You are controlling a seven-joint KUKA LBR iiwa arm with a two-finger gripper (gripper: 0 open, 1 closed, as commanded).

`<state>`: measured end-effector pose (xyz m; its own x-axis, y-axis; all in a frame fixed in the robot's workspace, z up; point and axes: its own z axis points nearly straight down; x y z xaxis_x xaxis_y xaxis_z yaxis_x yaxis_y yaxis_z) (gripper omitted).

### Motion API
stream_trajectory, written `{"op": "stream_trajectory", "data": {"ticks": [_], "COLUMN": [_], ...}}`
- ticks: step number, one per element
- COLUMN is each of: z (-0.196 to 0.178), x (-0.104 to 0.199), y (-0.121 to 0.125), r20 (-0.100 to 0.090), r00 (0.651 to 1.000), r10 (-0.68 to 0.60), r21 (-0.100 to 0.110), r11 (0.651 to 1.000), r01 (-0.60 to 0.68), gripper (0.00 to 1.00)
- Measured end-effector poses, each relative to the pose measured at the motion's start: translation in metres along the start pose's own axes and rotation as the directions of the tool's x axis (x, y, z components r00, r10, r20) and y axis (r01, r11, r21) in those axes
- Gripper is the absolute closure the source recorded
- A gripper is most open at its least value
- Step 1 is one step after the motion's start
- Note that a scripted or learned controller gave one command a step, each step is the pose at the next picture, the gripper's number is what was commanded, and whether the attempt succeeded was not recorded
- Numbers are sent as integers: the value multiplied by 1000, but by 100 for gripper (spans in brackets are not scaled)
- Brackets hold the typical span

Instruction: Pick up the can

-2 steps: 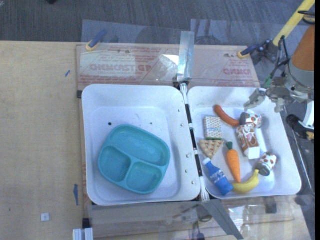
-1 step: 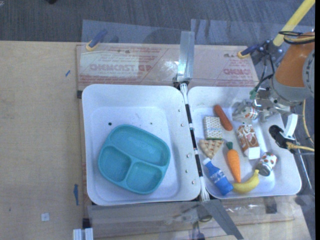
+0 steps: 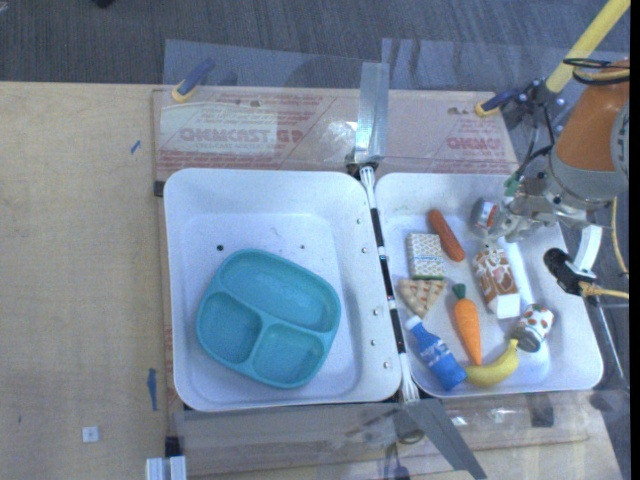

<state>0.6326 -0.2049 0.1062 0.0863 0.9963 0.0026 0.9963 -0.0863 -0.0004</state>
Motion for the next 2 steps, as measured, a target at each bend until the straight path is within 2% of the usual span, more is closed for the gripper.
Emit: {"op": "stream_trajectory", "data": {"ticks": [1, 2], "z": [0, -7], "x": [2, 2], "y": [1, 21], "r20": [-4, -4], "r00": [1000, 994], "r10": [-1, 110], "r21": [-1, 65], "r11": [1000, 992], "r01": [1, -109], "gripper": [0, 0]}}
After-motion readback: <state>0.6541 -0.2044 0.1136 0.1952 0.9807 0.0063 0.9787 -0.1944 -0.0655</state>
